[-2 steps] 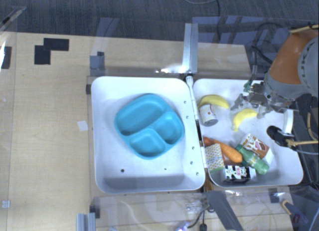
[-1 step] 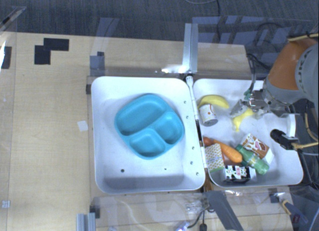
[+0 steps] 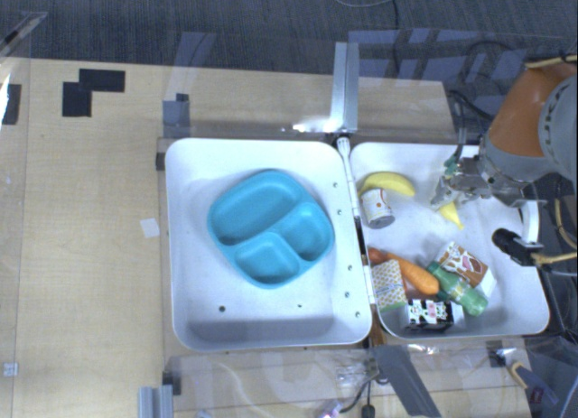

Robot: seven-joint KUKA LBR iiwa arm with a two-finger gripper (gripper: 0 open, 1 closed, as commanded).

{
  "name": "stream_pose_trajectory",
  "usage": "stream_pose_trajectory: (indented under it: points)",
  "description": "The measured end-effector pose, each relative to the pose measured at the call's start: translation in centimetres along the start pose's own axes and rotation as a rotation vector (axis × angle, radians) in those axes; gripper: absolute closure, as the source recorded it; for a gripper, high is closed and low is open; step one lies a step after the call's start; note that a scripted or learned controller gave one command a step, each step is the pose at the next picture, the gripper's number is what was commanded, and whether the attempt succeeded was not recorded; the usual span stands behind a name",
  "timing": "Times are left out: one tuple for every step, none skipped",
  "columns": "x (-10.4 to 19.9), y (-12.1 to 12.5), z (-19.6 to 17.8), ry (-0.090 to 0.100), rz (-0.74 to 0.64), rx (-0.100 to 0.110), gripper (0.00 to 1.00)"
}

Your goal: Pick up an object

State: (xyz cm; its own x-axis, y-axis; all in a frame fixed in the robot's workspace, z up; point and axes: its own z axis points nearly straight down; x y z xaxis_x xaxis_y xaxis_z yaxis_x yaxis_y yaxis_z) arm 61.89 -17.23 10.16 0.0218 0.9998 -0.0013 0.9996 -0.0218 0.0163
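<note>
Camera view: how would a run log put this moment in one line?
tool: over right bin | nearest: small yellow piece | banana: lying in bin | blue tray: left bin

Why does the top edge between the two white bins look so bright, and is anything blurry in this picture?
In the camera view, glare shines off the metal divider near the left bin; the blue plate casts a soft shadow; the small packages in the right bin look slightly soft.

No text, brand, number or sign is legible. The small carton point(image 3: 464, 265) at about four o'clock in the right bin point(image 3: 535, 312) and the black-and-white pack point(image 3: 427, 314) at six o'clock carry printing, too small to make out.
</note>
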Motion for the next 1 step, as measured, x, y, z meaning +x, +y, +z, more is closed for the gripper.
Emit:
stream_pose_trajectory:
  points:
    - [2.15,-2.52,-8.69,0.000,-0.015,0.010,1.00]
